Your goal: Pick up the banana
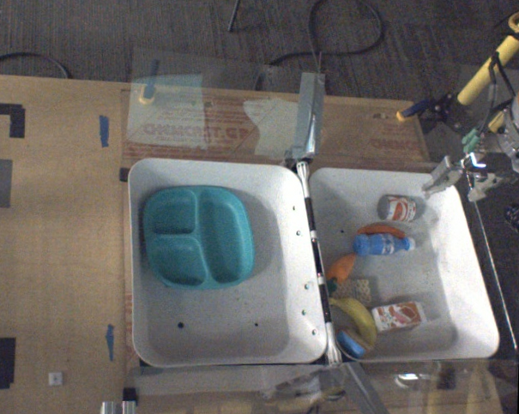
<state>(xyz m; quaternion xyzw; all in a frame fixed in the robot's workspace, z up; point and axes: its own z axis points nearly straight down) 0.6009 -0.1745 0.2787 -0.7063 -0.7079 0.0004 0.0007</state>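
Camera view: we've got the gripper hanging over the upper right corner of the right bin, fingers spread apart with nothing between them.

The banana sits at the bottom left of that bin, tucked against the divider wall between the two bins. So from the jaws it's down and to the left in the view, diagonally across the bin, well apart from them.

Its long axis runs from upper left to lower right in the view, with a slight curve. We can't tell which end is the stem.

Clutter around it:
- a blue round thing just below, touching or nearly so
- a red and white packet just beside it on the right
- an orange piece and a speckled block just above

The can and blue bottle lie between the jaws and the banana.

We judge the jaws need to close across the short axis, so finger line roughly lower left to upper right. The wall side looks tight.
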